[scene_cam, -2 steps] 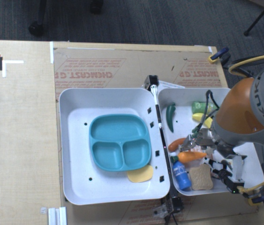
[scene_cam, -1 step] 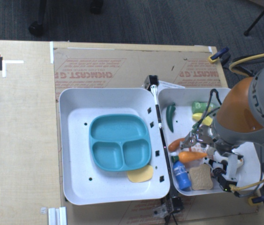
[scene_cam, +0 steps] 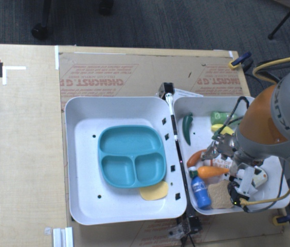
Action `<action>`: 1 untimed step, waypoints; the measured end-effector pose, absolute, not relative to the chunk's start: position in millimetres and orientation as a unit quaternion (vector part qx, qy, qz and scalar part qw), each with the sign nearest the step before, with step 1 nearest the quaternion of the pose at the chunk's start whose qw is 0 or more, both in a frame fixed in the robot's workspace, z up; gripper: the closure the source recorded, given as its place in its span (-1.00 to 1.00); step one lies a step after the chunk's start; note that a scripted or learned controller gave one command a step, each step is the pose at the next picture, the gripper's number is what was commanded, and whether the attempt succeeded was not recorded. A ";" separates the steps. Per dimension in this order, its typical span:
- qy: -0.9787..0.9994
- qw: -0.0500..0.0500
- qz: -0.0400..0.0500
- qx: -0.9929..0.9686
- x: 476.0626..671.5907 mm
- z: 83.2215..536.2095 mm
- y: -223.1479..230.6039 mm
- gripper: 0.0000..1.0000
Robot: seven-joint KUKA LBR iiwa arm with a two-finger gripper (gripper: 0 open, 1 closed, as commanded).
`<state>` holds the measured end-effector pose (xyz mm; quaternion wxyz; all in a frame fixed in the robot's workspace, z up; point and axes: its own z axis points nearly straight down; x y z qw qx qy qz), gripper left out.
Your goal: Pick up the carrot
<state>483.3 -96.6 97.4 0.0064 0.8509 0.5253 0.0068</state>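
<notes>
Well off to the claw's left, the left bin [scene_cam: 78, 138] holds a teal divided tray [scene_cam: 132, 155] and a yellow slice [scene_cam: 154, 191] at its near edge. The claw [scene_cam: 226, 164] hangs low in the right bin [scene_cam: 196, 104]; whether it's apart or together, can't tell. The carrot [scene_cam: 212, 172] lies just beside it, a blue bottle [scene_cam: 200, 192] nearby, a green pepper [scene_cam: 187, 127] farther back.

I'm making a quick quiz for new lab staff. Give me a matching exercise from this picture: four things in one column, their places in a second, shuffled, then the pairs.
Things:
1. teal divided plate
2. carrot
3. blue bottle
4. green pepper

Places:
A. right bin, near its front edge
B. left bin, middle
C. right bin, by the divider, toward the back
D. right bin, beside the gripper

Pairs: 1-B, 2-D, 3-A, 4-C
</notes>
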 end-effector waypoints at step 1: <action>0.538 0.007 0.005 0.843 482.9 97.2 -96.1 -1.00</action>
